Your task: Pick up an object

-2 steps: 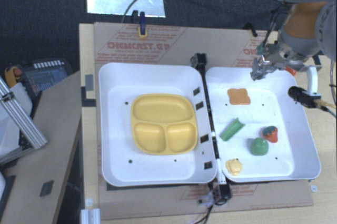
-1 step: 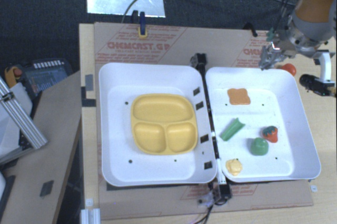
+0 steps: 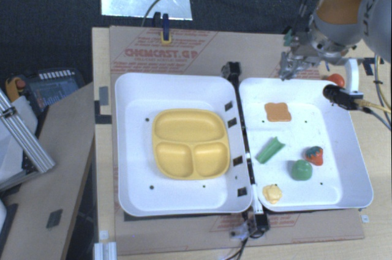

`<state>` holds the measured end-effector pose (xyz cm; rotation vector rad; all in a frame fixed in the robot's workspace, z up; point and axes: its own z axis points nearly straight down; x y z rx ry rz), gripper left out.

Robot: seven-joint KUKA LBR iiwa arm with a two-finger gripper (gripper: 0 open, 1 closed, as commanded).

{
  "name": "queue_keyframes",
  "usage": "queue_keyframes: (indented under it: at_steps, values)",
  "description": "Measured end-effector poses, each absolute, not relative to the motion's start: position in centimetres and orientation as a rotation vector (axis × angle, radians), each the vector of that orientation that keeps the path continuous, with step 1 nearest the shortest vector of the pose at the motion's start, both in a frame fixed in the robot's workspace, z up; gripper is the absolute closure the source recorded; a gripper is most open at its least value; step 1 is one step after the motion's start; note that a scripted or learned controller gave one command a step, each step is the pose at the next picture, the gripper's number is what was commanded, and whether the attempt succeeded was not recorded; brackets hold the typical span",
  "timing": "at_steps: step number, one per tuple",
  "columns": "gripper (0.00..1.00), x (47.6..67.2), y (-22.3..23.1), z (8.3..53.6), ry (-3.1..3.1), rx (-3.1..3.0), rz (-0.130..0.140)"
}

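Orange toast piece (image 3: 277,112) lies closest to the gripper (image 3: 290,71), which hangs above the right bin's (image 3: 352,148) far rim — jaw state cannot be told. Risk: a descent here likely strikes the rim, or misses the flat toast — too thin to pinch.

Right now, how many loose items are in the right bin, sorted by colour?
Orange: 1, the flat orange piece
Green: 2, the green stick and the round green piece
Red with green: 1, the red-and-green piece
Yellow: 1, the yellow piece
Total: 5
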<state>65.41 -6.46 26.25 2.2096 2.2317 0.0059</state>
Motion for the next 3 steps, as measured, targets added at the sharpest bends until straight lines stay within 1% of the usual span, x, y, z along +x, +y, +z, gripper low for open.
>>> queue_keyframes:
  at_steps: [1,3]
  values:
    - [1.0,65.6,-0.9,24.5,2.233,2.211,0.004]
    - [1.0,64.2,9.9,22.0,2.233,2.212,0.003]
